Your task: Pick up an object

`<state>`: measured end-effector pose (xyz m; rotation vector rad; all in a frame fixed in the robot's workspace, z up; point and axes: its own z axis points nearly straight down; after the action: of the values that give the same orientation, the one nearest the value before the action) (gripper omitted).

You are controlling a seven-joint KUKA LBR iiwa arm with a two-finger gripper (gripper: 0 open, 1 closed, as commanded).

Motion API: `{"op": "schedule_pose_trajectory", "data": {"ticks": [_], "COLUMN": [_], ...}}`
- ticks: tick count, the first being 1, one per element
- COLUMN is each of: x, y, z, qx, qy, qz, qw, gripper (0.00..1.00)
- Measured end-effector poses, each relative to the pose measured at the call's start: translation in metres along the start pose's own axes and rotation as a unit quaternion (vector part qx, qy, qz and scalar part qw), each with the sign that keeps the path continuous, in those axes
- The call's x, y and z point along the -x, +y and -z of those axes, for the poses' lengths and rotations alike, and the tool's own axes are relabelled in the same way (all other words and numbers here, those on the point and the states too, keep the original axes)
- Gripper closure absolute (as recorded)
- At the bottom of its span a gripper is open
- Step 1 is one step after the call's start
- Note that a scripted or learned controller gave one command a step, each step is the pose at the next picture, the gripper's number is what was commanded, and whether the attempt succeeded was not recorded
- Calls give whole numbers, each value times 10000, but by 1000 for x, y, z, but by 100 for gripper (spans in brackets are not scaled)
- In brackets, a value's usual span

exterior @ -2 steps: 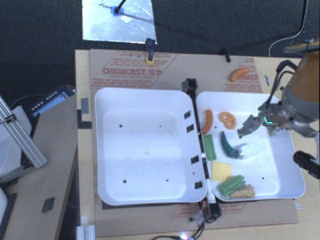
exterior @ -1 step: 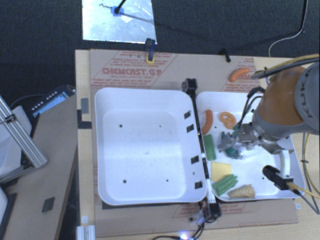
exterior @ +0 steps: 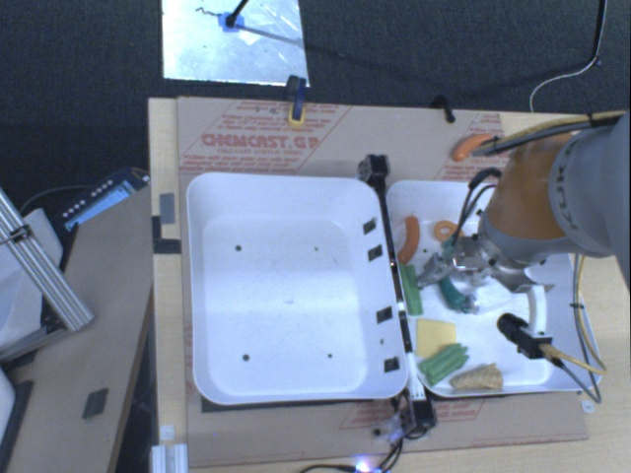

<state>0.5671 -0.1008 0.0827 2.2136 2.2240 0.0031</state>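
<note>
Dark carpet surrounds a cardboard-covered bench (exterior: pixel 266 131) that carries two shallow white bins side by side. On the camera's left, the left bin (exterior: pixel 212 264) has nothing but its bare floor to offer; all the candidates lie in the right bin (exterior: pixel 562 377), and the arm (exterior: pixel 552 200) has reached over it from the right edge.

Low over the middle of the right bin, the gripper (exterior: pixel 455 274) hangs with its metal fingers pointing toward the divider between the bins. From this slant I cannot tell how wide it stands, and nothing can be seen caught in it.

Directly beneath it, touching or nearly so, lies a small teal object (exterior: pixel 456 294), which I judge the likeliest target: it needs almost no sideways travel, only a descent. Its shape is too hidden to give a long axis.

The others sit farther off:
- an orange sausage-shaped piece (exterior: pixel 410 236) toward the far-left corner, long axis running front to back
- a green strip (exterior: pixel 411 294) along the left wall, also lengthwise front to back
- a yellow square block (exterior: pixel 436 337) and a green ridged piece (exterior: pixel 445 363) toward the near-left corner
- a tan wedge (exterior: pixel 476 376) against the near edge

Crowding between the teal object and the green strip could spoil a close.
</note>
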Motion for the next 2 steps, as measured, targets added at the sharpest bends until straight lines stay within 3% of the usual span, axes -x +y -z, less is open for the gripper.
{"op": "schedule_pose_trajectory", "data": {"ticks": [1, 2], "x": [-13, -11], "y": [82, 102], "z": [3, 2], "qx": [25, -40], "qy": [-4, 8], "qz": [14, -1], "qw": [10000, 10000], "gripper": [0, 0]}}
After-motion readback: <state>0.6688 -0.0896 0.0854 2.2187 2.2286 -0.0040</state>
